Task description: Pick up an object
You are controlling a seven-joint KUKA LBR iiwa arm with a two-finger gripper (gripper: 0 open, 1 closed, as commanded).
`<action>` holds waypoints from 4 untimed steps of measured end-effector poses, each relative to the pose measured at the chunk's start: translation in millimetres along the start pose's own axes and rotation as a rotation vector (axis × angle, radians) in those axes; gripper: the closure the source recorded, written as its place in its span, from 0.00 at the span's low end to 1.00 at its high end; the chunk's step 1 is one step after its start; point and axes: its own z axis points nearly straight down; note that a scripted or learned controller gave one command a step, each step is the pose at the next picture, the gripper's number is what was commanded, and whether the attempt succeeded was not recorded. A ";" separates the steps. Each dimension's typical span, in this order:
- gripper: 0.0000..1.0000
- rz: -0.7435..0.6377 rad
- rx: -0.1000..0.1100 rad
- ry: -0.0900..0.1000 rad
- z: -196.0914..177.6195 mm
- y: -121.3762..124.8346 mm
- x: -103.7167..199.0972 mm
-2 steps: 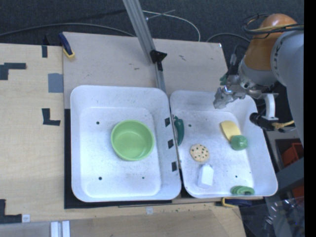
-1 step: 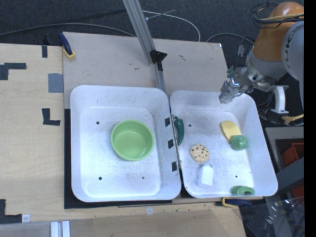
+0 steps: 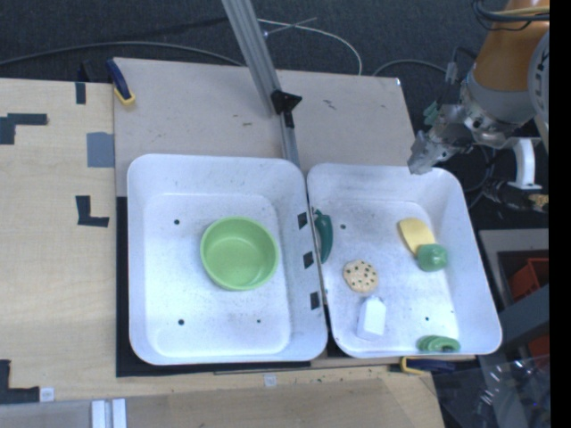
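My gripper point(image 3: 421, 160) hangs over the far right corner of the right bin point(image 3: 473, 266), above its rim, with nothing visible between its fingers. In that bin lie a yellow block point(image 3: 415, 234) with a green round piece point(image 3: 432, 257) touching its near end, a brown speckled cookie point(image 3: 360, 276), a small white block point(image 3: 372, 317), a green ring-shaped piece point(image 3: 438, 344) at the near rim, and a dark green pepper-like piece point(image 3: 322, 235) by the left wall. All of them sit well below and to the near side of the gripper.
The left bin point(image 3: 152, 266) holds a light green bowl point(image 3: 238, 253). A grey metal pole point(image 3: 254, 43) slants down to the gap between the bins. Cables run over the dark floor behind the bench. A yellow-blue clamp point(image 3: 119, 82) sits at the board's far left corner.
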 end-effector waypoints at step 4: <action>1.00 -0.005 0.008 0.002 22.3 -14.3 216.1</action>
